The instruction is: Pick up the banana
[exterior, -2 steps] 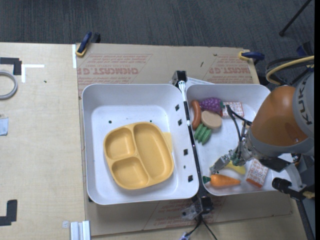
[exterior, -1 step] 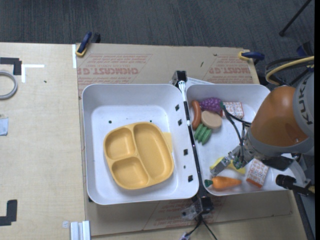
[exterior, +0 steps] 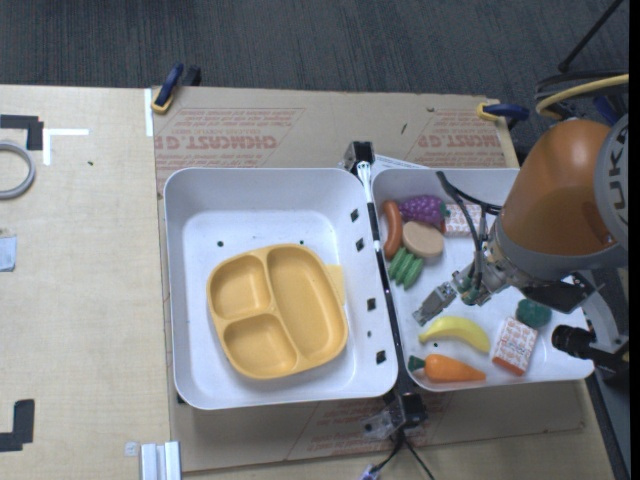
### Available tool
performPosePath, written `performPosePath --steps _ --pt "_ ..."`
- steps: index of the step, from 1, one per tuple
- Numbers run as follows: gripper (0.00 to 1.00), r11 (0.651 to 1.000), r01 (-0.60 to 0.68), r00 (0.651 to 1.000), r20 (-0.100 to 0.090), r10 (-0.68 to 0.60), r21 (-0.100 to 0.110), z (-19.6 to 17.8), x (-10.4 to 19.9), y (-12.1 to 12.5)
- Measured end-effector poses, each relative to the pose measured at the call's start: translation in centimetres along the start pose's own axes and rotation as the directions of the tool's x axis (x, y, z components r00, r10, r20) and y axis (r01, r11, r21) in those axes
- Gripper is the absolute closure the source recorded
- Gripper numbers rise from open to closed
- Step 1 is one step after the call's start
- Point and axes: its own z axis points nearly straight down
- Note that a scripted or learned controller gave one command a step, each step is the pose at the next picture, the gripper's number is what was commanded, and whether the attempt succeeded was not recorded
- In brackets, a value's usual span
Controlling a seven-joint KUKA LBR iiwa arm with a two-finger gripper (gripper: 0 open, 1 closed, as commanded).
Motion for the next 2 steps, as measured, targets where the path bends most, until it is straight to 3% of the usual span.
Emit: performPosePath --steps 1,2 --pt "0.00 0.990 0.144 0.990 -0.002 -0.144 0.001 10.02 -4.89 -2.76" --pt "0.00 0.987 -0.158 0.987 -0.001 0.158 0.001 10.01 -4.54 -2.56"
